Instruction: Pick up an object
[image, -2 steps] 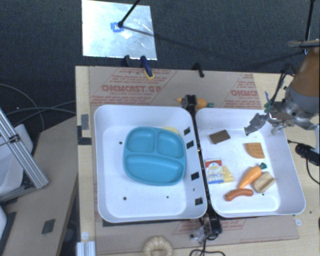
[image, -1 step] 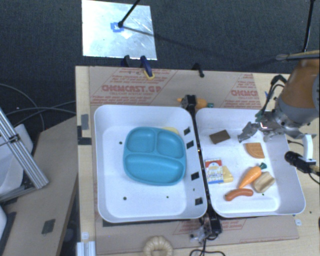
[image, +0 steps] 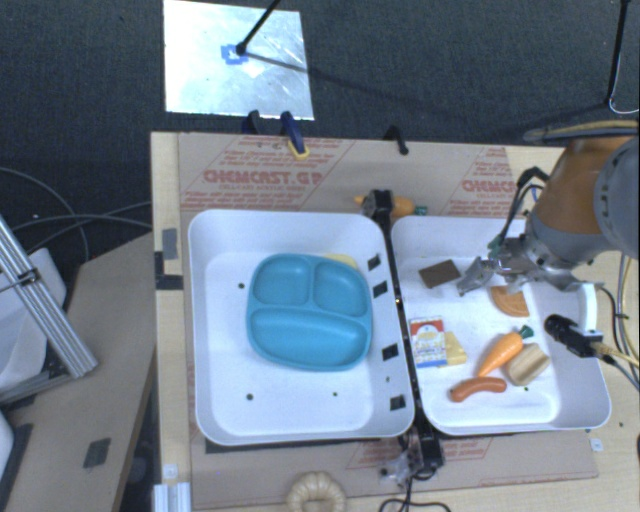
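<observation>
In the left bin (image: 215, 300) lies a blue divided plate (image: 309, 311), flat on the white floor, with a sliver of something yellow (image: 343, 260) peeking out from behind its far edge. Along the seam between the two bins runs a row of black clips (image: 381, 290), and past the far end of that seam an orange-yellow object (image: 400, 207) sits outside on the board. The right bin (image: 570, 412) holds the loose things I could take: a brown square piece (image: 438, 273) near the far left, a small printed card (image: 428, 340) lying against a pale yellow wedge (image: 455, 349), a red sausage (image: 477, 389) towards the near edge, a carrot (image: 500, 351) just above it, and a bread roll (image: 526, 364) touching the carrot's right side. An orange slice (image: 510, 301) lies right beneath my gripper (image: 492, 271), which hangs low over the far half of this bin. My fingers (image: 472, 283) are spread apart with nothing between them.
</observation>
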